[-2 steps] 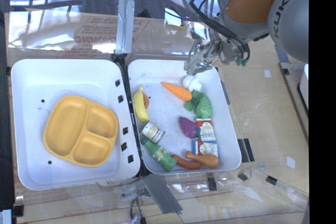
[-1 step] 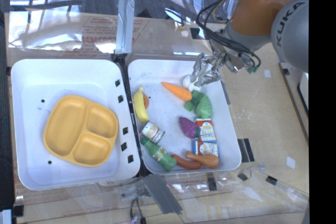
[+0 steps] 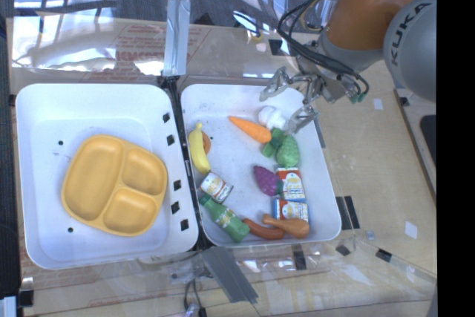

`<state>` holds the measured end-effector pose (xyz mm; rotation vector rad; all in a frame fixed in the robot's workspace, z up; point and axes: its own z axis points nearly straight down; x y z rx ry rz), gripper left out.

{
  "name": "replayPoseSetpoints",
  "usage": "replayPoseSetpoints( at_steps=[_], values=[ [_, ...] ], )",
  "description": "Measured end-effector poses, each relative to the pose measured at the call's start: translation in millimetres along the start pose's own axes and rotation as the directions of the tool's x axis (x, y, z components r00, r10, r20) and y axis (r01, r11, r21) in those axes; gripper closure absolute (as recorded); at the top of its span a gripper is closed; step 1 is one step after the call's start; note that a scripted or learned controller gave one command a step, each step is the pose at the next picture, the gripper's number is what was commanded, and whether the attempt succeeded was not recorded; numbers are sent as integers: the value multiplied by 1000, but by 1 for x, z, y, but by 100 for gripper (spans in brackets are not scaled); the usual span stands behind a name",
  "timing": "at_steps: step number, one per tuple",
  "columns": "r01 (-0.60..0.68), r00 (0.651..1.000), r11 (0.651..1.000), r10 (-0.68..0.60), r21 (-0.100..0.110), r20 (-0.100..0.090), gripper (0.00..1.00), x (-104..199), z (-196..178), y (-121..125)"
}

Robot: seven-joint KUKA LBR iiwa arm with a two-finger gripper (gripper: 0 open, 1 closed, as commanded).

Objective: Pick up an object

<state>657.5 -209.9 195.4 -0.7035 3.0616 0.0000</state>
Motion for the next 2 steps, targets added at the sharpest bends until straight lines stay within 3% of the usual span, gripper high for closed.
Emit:
replayPoseSetpoints(
  at_steps=[1, 2],
  values=[
    [36, 999, 999, -36, 11, 13, 0, -6, 95, 3],
    [50, 999, 999, -50, 3, 5, 0, -17, 100, 64]
  ],
)
